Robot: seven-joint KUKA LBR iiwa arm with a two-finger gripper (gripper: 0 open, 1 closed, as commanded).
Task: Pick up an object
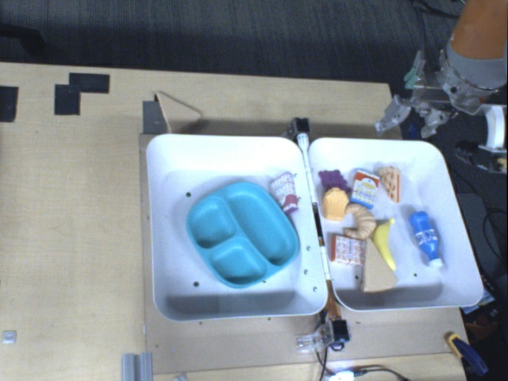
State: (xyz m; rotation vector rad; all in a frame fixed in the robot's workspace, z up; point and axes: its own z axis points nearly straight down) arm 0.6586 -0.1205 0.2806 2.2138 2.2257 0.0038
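Bench at centre carries two white bins [159, 213]; right one holds a blue bottle [425, 237] and banana [385, 244]. Gripper [409, 117] hovers upper right, fingers spread, gripping nothing.

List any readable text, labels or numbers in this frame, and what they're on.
No text reads clearly.
Orange-and-white carton: printed front, too blurred to read.
Red-and-white packet: print too small.
Wrapper beside the blue divided tray: markings blurred.
Blue bottle: pale label, unreadable.
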